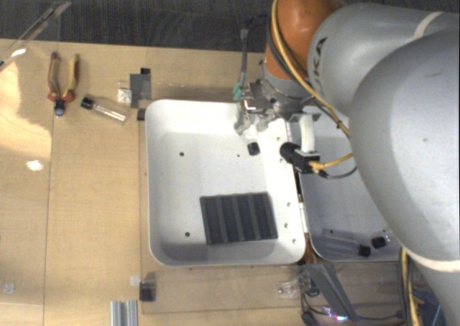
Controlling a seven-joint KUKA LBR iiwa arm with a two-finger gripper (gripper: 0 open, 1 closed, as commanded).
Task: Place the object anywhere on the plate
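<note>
I see the arm (374, 102) reaching in from the right, its grey bulk covering most of the right bin (338, 202). The orange band (298, 16) sits above the wrist, near the top of the picture. The pincer (248, 122) hangs over the upper right corner of the left bin (165, 174), close to that bin's far rim. From this slant I cannot tell how the pincer stands, and I make out nothing held in it.

The plate (238, 218) I take to be the dark ribbed rectangular slab lying flat in the lower middle of the left bin. It lies well below the pincer in the picture, apart from it, with bare white bin floor between the two. A small dark object (253, 148) lies on the bin floor just below the pincer, near the bin's right wall; it is too small for me to name.

On the table (86, 210) to the left, outside the bins, lie red-handled pliers (62, 82) and a small clear vial (104, 109) with a dark cap.
</note>
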